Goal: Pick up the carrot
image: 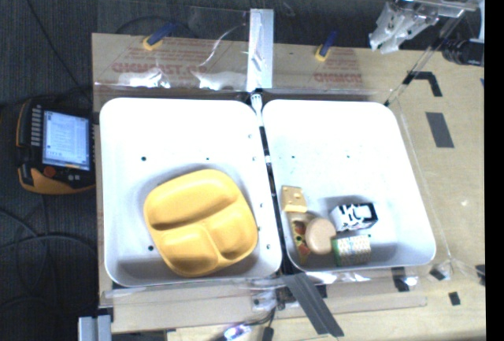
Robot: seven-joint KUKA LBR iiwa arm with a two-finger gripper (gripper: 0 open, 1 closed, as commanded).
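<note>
The pincer (387,36) hangs at the upper right of the frame, beyond the right bin (394,142); whether it is apart or together cannot be told. No carrot can be made out for certain among the small items (327,233) clustered at that bin's lower left. The yellow tray (201,220) lies in the left bin (126,142).

A dark grey carpet (71,9) covers the floor around the worktop (453,174), with thin cables trailing across it at the upper left. The worktop is pale wood with strips of black tape (439,129) stuck to its right side. A handheld control pendant (55,146) with a lit screen and orange casing lies on the floor to the left. Clear plastic sheeting (189,56), held by blue and yellow clamps (160,35), lines the far edge. The light is even and soft.
</note>
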